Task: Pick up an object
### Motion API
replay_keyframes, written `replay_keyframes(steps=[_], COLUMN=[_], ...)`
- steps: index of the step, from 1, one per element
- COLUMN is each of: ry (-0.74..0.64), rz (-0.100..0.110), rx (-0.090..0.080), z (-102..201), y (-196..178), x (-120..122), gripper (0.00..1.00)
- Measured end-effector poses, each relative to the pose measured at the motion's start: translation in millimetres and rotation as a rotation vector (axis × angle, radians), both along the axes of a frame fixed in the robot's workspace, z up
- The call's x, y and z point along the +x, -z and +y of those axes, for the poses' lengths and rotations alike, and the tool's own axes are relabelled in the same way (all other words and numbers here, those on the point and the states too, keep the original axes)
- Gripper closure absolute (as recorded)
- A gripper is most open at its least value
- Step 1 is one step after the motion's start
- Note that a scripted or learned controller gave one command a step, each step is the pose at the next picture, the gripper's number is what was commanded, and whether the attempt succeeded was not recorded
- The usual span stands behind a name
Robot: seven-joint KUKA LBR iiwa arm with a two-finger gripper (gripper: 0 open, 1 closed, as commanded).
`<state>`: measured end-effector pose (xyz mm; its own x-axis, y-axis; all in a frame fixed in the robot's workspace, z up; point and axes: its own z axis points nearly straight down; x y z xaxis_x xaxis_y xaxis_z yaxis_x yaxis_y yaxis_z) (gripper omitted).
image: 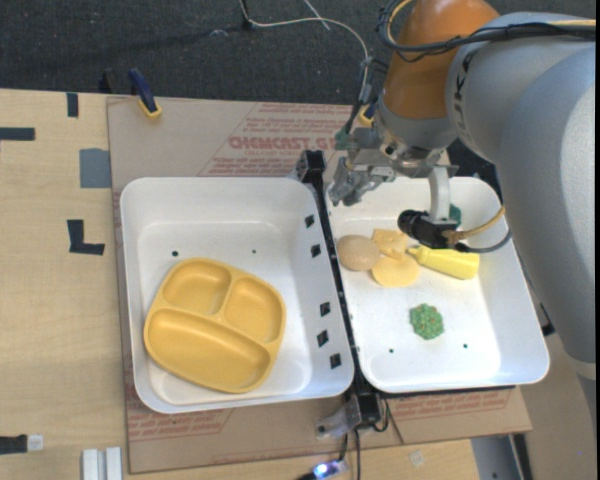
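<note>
my gripper (348, 183) hangs over the far left corner of the right bin (500, 363), nothing between its fingers; whether they're apart or together, cannot tell. the tan round piece (358, 254), pale yellow pieces (394, 266), banana (446, 261) and green lump (427, 321) lie nearer in that bin. step: approach, i judge. next: centre over one, then descend.

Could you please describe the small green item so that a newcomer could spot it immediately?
Look in the right-hand white bin, nearer its front edge. The bumpy green piece lies alone there, apart from the pale yellow food items clustered further back; it is the only green thing among them.
</note>
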<state>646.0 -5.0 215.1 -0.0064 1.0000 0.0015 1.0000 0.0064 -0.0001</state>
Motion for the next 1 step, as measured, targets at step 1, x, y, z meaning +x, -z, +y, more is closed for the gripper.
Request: replay_keyframes(steps=[1], ry=[0.0], rz=[0.003], rx=[0.0], z=[53.5], y=[7.9], x=[-8.3], gripper=[1.0])
